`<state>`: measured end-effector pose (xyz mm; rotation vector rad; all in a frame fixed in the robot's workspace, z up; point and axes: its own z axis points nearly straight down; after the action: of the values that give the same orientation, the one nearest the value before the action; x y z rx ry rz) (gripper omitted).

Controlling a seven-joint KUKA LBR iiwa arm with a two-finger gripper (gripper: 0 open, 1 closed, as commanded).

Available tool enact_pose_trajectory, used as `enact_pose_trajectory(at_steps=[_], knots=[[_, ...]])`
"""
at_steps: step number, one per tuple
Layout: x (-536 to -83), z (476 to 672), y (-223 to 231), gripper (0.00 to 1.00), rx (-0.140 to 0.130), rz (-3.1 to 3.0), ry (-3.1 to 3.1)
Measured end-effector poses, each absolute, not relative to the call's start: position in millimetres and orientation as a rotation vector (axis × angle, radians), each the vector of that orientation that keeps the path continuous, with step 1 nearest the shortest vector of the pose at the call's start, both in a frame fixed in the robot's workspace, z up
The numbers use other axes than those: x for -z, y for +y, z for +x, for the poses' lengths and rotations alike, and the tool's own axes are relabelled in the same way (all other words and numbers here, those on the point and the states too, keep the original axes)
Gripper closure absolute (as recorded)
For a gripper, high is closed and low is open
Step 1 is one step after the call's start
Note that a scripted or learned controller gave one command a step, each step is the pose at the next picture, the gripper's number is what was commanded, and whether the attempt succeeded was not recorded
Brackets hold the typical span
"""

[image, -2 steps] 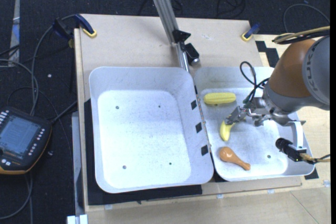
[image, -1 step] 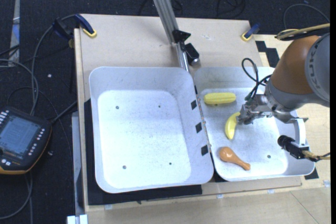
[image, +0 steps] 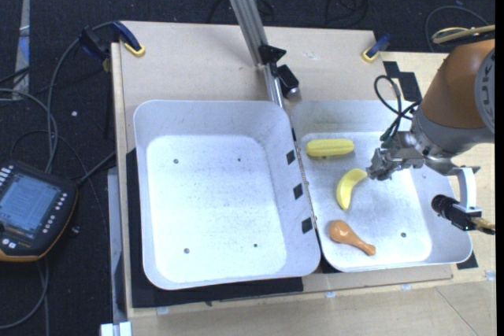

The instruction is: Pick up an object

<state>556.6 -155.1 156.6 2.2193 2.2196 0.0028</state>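
The pale wooden surface (image: 205,59) carries two shallow white plastic bins side by side; the left bin (image: 213,201) is the larger in view, and the right bin (image: 409,236) holds everything that could be picked. From the right reaches the grey arm with its orange band (image: 465,83), and its dark two-finger jaws (image: 379,168) hang low over the right bin, just beside the upper tip of the curved yellow banana-shaped toy (image: 348,189). Whether the jaws are parted or closed cannot be told at this angle, and nothing is seen between them. That banana is the nearest candidate: it lies down and to the left of the jaws, its long axis slanting from upper right to lower left, so a grasp would probably need the jaws set across that slant. Above the banana, apart from it, lies a yellow corn-cob-shaped toy (image: 330,147), nearly level. Below the banana, well apart, rests a small orange gourd-shaped toy (image: 350,237). Nothing stands between jaws and banana.
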Motion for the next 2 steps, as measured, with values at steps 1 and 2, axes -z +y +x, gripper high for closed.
enact_pose_trajectory(at_steps=[1, 2], knots=[[-201, 562.0, -150, 1.0, -0.004, 2.218, 2.22], [-253, 562.9, -150, 1.0, -0.004, 2.218, 2.219]])
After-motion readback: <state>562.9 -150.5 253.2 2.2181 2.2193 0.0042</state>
